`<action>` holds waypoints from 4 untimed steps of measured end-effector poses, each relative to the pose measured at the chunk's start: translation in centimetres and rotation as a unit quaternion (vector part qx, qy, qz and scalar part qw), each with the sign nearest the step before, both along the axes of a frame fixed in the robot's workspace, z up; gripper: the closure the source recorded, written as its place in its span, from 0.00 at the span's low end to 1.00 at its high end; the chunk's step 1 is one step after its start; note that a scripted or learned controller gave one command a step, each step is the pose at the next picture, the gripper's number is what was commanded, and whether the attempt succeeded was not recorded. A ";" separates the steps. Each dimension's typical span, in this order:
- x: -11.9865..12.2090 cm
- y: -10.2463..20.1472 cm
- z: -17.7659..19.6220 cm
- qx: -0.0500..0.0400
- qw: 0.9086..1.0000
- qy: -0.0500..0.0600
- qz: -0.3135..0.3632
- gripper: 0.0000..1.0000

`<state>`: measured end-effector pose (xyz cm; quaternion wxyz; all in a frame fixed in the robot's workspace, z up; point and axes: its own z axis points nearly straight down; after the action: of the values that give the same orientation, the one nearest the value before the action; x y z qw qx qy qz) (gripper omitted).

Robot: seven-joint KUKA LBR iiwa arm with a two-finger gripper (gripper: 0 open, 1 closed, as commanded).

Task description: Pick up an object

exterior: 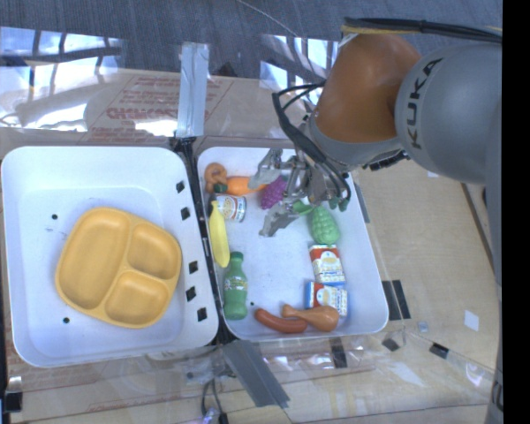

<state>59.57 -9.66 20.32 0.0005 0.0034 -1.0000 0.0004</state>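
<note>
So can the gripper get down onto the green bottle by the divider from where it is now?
Probably yes. The green bottle lies uncovered in the right bin, with bare floor on its right; the gripper hangs above the bin's upper part.

**Right bin contents: toy food items**

- Purple grape bunch (272, 193): upper middle of the right bin (371, 272), just beside the orange piece.
- Small orange fruit (237, 185): near the top left corner, touching a brownish round item (215, 175).
- Small can (230, 208): lying on its side, label outward.
- Yellow banana (219, 237): lengthwise along the left wall.
- Green bottle (235, 285): lying flat, cap toward the banana.
- Green bumpy vegetable (324, 225): right of centre.
- Two cartons (328, 266), (327, 298): red and white, end to end along the right side.
- Red sausage (280, 321): along the bottom wall.
- Brown drumstick (314, 315): touching the sausage, against the lower carton.
</note>
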 end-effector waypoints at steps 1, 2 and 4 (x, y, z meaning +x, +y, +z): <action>3.1 0.5 -10.8 0.001 1.000 0.004 -0.024 0.00; 3.5 0.6 -9.2 0.000 1.000 -0.001 -0.021 1.00; -4.7 -0.7 1.6 0.000 0.992 0.000 -0.127 1.00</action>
<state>54.88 -10.33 21.95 0.0007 -0.1236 -0.9923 0.0001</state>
